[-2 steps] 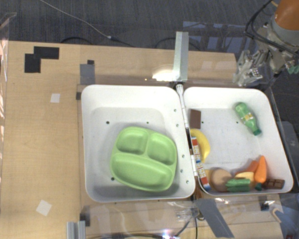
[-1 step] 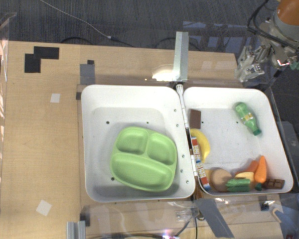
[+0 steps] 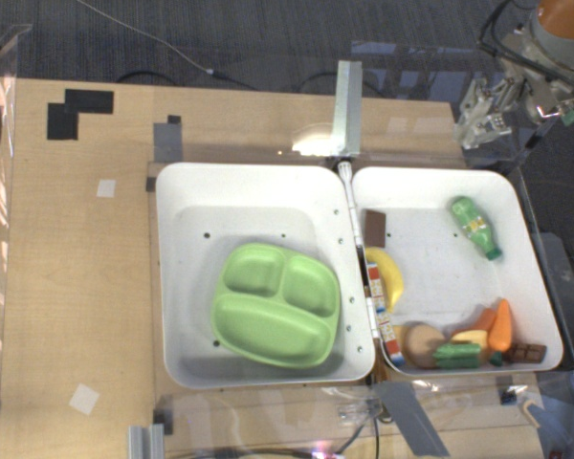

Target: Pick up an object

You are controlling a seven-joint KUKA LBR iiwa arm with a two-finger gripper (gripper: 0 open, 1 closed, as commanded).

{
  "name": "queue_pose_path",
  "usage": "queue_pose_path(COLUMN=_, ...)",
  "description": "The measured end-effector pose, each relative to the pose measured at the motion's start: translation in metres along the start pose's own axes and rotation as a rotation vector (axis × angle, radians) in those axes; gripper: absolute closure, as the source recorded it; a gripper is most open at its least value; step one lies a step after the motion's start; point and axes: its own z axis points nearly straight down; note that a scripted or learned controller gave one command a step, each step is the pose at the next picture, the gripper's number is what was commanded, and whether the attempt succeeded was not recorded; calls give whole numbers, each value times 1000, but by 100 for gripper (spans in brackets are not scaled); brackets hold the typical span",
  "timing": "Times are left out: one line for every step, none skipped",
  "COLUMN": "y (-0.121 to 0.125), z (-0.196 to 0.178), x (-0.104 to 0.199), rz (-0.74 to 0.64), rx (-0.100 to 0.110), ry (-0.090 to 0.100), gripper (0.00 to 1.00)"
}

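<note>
One green bottle [image 3: 475, 226] lies below the end effector [image 3: 485, 113], grip state unclear.

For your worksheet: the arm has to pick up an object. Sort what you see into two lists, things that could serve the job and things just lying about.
Belong to the job:
gripper
green bottle
banana
carrot
green divided plate

Just lying about:
black tape patches
metal post
</note>
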Motion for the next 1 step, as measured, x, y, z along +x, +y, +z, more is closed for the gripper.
queue_pose_path(y=20, z=28, x=7, rz=299, rx=-8, ry=51, gripper=100)
